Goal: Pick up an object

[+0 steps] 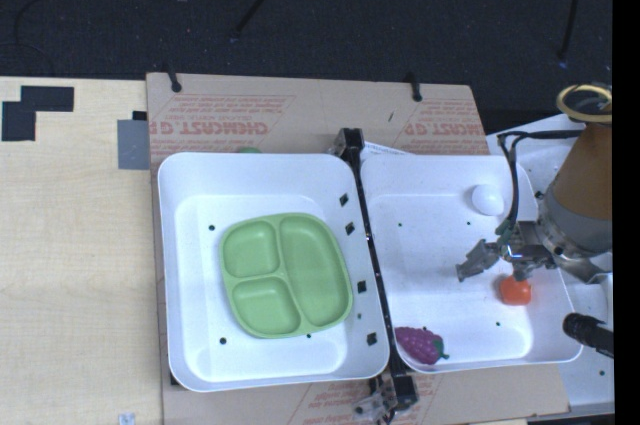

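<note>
The arm (590, 183) comes in from the right and a good chunk of it is cut off by the frame edge, so all I really get is the orange band and the grey wrist below it. The pincer (482, 259) hangs low over the right bin (440, 213), and honestly it's a dark jumble of metal from here. I can't tell whether it's apart or together, and I can't see anything caught in it.

Counting stuff: two white bins side by side on the bench (70, 263). The left bin (190, 213) has one green divided plate (285, 275) with three compartments, lying flat in the middle. The right bin has three loose things. One white ball (487, 199) sits near the back wall, up and right of the pincer. One small orange-red object (515, 291) sits just right of and below the pincer, close but I can't say if they're touching. One purple bunch of grapes (421, 345) is tucked in the front left corner, partly running up the bin's wall, well apart from the pincer.

There's also a hint of something green (246, 151) peeking over the back rim of the left bin, too hidden to identify.
</note>
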